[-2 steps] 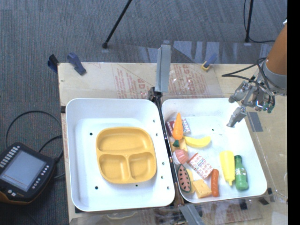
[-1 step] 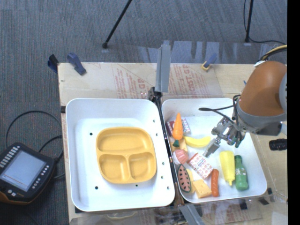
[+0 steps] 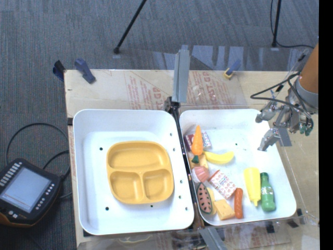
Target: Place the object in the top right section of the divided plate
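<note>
A yellow divided plate (image 3: 140, 172) lies in the left bin (image 3: 86, 139), with one wide section at the back and two smaller ones in front; all its sections are bare. My gripper (image 3: 273, 129) hangs over the right side of the right bin (image 3: 244, 120), above bare white floor, with its fingers spread and nothing between them. Below and left of it lie toy foods: a carrot (image 3: 197, 141), a banana (image 3: 219, 157), a yellow piece (image 3: 252, 185), a green bottle (image 3: 267, 192), a watermelon slice (image 3: 205, 198) and a sausage (image 3: 238, 202).
A grey post (image 3: 180, 78) stands at the back between the two bins. A pendant with a screen (image 3: 23, 190) lies on the floor at left. Tripod legs and cables cross the carpet behind the bench.
</note>
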`<action>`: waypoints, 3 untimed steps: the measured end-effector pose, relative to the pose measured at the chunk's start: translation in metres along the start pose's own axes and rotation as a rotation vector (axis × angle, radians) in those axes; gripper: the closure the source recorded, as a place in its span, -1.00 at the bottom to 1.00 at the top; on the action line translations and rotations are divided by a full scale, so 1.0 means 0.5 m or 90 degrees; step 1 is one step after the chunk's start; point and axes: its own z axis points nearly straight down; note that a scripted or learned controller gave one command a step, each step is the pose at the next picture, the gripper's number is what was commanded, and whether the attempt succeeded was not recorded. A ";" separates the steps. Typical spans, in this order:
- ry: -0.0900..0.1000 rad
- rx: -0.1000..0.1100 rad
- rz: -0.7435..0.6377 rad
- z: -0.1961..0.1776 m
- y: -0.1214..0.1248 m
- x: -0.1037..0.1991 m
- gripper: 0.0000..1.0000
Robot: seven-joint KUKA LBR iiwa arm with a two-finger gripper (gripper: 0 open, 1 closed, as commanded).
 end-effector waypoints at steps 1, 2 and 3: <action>0.010 0.002 0.246 0.205 0.170 0.078 -1.00; 0.005 0.000 0.246 0.178 0.170 0.072 1.00; 0.004 0.000 0.015 0.220 -0.002 -0.037 1.00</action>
